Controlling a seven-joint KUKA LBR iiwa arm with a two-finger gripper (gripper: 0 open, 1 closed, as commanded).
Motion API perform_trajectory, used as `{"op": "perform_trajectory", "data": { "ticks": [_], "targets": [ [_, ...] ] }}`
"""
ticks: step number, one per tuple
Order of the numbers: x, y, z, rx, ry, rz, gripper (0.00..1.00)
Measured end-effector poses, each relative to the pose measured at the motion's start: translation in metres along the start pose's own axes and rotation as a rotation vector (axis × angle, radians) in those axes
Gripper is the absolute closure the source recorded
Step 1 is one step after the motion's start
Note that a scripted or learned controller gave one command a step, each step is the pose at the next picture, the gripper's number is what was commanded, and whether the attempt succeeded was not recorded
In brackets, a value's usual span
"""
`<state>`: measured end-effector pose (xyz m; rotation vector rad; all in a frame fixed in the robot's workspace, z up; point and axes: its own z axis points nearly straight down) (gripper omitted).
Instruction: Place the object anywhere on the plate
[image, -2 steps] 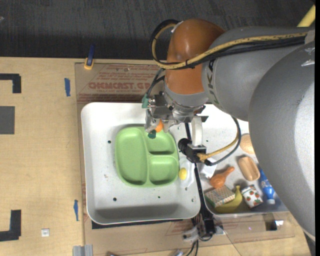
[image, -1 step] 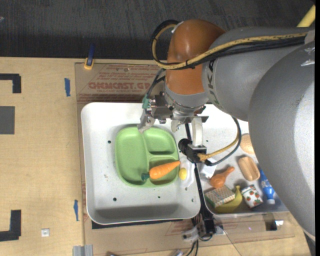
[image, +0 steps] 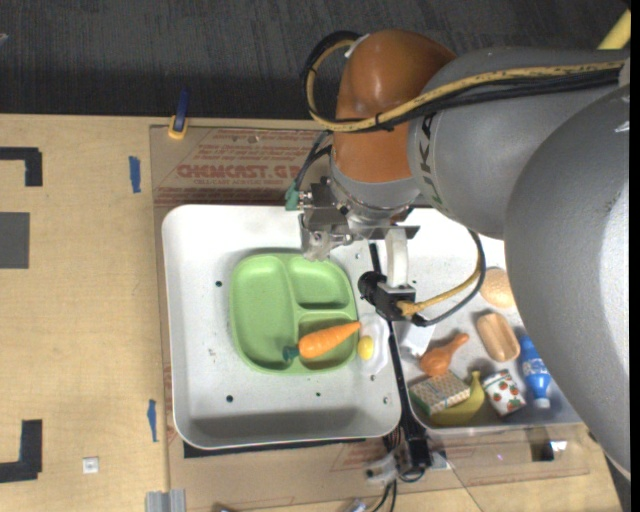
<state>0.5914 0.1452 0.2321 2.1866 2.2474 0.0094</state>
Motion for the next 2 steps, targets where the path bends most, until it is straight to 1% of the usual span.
{"op": "perform_trajectory", "data": {
  "ticks": [2],
  "targets": [
    [0.0,0.003,-0.021,-0.011,-0.001,-0.003,1.0]
  ]
}}
